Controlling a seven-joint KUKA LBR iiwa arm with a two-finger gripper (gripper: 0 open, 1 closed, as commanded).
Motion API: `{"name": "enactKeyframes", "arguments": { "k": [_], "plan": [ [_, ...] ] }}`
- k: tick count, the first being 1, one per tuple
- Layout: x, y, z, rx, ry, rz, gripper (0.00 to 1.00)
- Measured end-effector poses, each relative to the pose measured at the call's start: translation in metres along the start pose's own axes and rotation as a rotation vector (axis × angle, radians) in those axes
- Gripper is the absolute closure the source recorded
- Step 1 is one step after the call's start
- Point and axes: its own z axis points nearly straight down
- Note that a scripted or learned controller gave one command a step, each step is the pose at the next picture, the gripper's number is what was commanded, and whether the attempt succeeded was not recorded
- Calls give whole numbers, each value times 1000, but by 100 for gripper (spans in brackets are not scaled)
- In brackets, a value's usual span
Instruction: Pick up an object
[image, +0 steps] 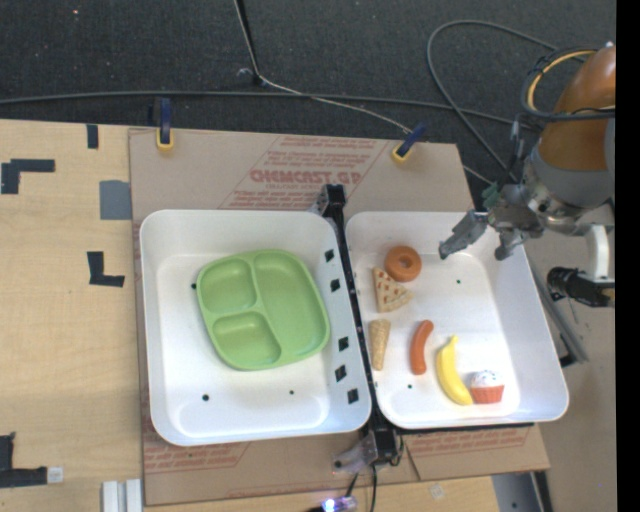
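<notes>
While fingers (480, 238) hang spread, right bin (520, 330) holds six toy foods, left bin (170, 330) one green tray (263, 308).

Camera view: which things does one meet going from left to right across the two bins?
Green divided plate → cone → donut → hot dog → banana → cupcake.

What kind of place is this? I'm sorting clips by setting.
Likely a robotics lab bench: a robot arm's gripper over a right bin of toy food, a green tray in the left bin, clamped cardboard.
</notes>
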Motion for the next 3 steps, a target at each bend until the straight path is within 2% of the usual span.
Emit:
{"name": "enactKeyframes", "arguments": {
  "k": [1,2,3],
  "plan": [
    [0,2,-8,-12,-2,-3,0],
    [-3,7,55,-8,-2,-3,0],
    [5,1,105,-8,-1,-4,0]
  ]
}}
